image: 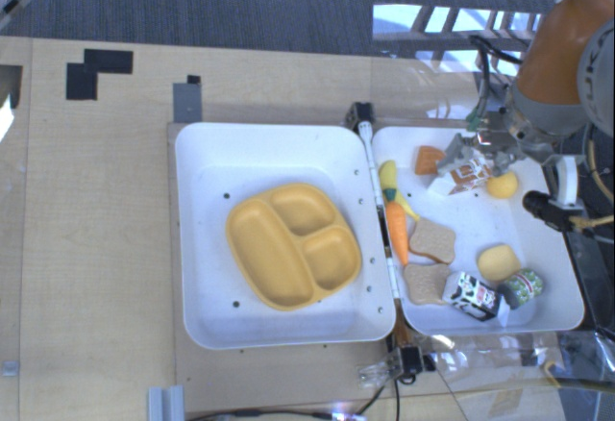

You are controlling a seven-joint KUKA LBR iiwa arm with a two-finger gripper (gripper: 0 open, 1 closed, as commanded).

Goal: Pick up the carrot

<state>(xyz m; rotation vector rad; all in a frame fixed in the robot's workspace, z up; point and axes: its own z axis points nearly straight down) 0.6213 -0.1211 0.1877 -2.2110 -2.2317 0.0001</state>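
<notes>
My pincer (473, 160) hanging over the right bin's (567, 313) far end, its spread impossible to tell, carrot (396, 231) lying by the divider beside a bread slice (432, 240), black-and-white printed carton (473, 295), lettering unreadable, yellow tray (293, 244) in left bin (207, 217)

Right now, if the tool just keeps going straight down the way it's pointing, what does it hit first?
Probably the crumpled orange-and-white wrapper in the right bin, which lies right under the tool. The carrot sits further left by the divider, off that line. Depth is hard to judge from this slanted view.
</notes>
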